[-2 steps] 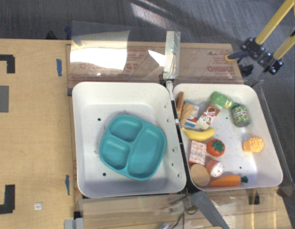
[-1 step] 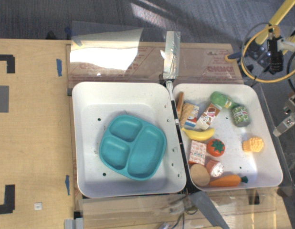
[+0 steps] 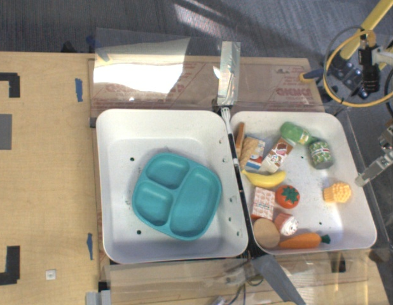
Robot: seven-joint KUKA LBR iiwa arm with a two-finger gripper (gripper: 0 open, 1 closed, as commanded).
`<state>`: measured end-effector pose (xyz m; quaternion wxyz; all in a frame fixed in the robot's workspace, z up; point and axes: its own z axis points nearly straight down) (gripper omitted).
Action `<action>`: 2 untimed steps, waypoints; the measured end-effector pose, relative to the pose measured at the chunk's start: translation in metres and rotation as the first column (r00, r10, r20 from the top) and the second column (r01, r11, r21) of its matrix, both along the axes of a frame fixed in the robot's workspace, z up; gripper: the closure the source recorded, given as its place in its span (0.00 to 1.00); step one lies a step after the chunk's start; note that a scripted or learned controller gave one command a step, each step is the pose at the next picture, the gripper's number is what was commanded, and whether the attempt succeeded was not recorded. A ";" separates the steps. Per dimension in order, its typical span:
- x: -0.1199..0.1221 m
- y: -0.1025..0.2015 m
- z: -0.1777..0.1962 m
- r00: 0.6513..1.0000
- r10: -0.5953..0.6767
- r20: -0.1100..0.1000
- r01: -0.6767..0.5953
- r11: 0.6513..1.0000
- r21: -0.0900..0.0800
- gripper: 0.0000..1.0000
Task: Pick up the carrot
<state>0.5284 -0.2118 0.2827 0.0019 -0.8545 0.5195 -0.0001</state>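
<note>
Currently the carrot (image 3: 301, 241) lies on its side in the right bin (image 3: 362, 224), tight against that bin's near wall, orange body pointing toward the divider and its small green top (image 3: 324, 239) toward the bin's outer corner. Touching or nearly touching the carrot's blunt end: a tan rounded item (image 3: 267, 232); just behind the carrot, a small red-and-white can (image 3: 286, 223). Further from the carrot, toward the back of the bin: tomato (image 3: 287, 196), banana (image 3: 266, 178), a carton (image 3: 264, 203), a corn piece (image 3: 337, 192), green items near the far wall. A grey part at the bin's right rim is probably the gripper (image 3: 373, 169), well apart from the carrot; cannot tell whether it is spread or closed, too little detail. The left bin (image 3: 114, 189) carries a teal divided tray (image 3: 177, 196). Judgement: the carrot looks like a toy plastic piece, so light, rigid and smooth, likely to slip or roll if pinched off-centre. Best hold is across the mid-body, jaws closing across the narrow width. Risk: the near wall crowds one side, leaving little room for a finger there; the can behind crowds the other. The tapered end near the green top is thinner and freer of neighbours, but offers a poorer grip. Grasp not yet begun.
</note>
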 end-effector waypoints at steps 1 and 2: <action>-0.047 0.001 -0.068 0.994 -0.109 -0.006 0.109 0.994 0.001 0.00; -0.049 -0.002 -0.124 0.986 -0.165 -0.007 0.165 0.986 0.002 0.00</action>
